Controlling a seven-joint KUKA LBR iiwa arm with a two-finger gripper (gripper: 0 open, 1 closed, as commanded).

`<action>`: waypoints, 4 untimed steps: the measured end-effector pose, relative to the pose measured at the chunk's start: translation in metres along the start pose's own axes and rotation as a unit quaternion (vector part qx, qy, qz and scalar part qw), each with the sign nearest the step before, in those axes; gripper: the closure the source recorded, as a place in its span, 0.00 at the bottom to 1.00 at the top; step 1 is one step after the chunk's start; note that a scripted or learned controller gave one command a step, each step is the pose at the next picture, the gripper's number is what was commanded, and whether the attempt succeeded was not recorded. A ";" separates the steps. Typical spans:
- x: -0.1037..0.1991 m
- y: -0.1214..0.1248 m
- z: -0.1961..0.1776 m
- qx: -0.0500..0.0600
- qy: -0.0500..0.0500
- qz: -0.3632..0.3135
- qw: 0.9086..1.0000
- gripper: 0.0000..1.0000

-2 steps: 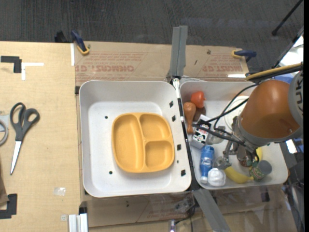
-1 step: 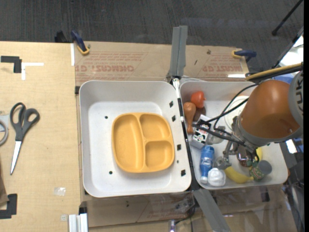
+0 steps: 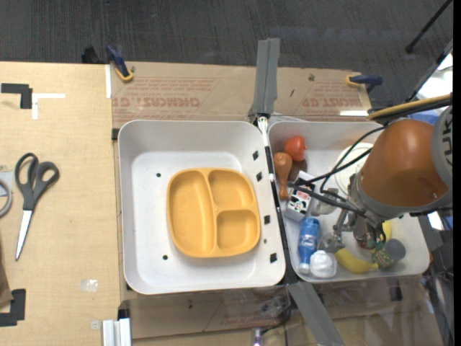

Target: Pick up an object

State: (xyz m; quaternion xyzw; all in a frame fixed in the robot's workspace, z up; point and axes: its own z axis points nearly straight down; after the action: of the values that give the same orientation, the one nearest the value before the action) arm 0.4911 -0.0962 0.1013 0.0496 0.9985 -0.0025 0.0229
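The claw (image 3: 360,235) hangs low in the right bin (image 3: 317,125), under the arm's orange band (image 3: 402,166), which covers most of it. Whether it is spread or pressed together cannot be told, and nothing can be seen in its grip. Just beside it lie a banana (image 3: 353,262), a grey round piece (image 3: 394,251) and a blue bottle (image 3: 308,236) with a white lump (image 3: 322,265) at its near end (cap or separate item, unclear). Further back sit a small printed box (image 3: 299,202), a brown item (image 3: 283,166) and a red ball (image 3: 294,147). The left bin (image 3: 130,193) holds a yellow divided plate (image 3: 214,212). Scissors (image 3: 29,187) lie on the desk (image 3: 65,251).
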 end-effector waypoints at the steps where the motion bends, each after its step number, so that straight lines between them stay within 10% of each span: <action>1: 0.001 -0.001 0.001 0.000 0.001 0.024 1.000 0.00; 2: 0.002 0.000 0.001 0.000 0.003 0.056 0.998 0.00; 3: -0.100 -0.003 0.012 0.002 0.020 0.155 0.988 0.00; 4: -0.138 0.005 0.014 0.005 0.021 0.239 0.971 0.00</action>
State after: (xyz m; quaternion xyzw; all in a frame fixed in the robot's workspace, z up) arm 0.6293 -0.1054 0.0934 0.2869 0.9580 -0.0013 0.0017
